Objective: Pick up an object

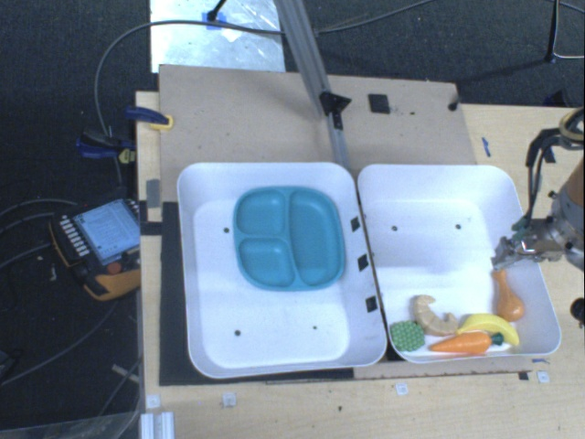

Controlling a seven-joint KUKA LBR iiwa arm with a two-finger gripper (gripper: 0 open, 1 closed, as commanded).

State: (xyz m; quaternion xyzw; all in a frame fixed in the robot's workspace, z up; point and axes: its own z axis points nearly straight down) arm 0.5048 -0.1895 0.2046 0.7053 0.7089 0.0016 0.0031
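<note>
Orange pear-shaped toy (pixel 507 298) | narrow neck up | right bin (pixel 430 208) | fingers (pixel 512 250) above

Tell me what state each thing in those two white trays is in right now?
Blue plate: lying flat in the left bin, nothing on it.
Banana: lying in the right bin, near corner.
Carrot: lying beside the banana.
Green piece: resting in the corner.
Tan piece: lying flat.
Orange piece: lying just below the gripper.
</note>
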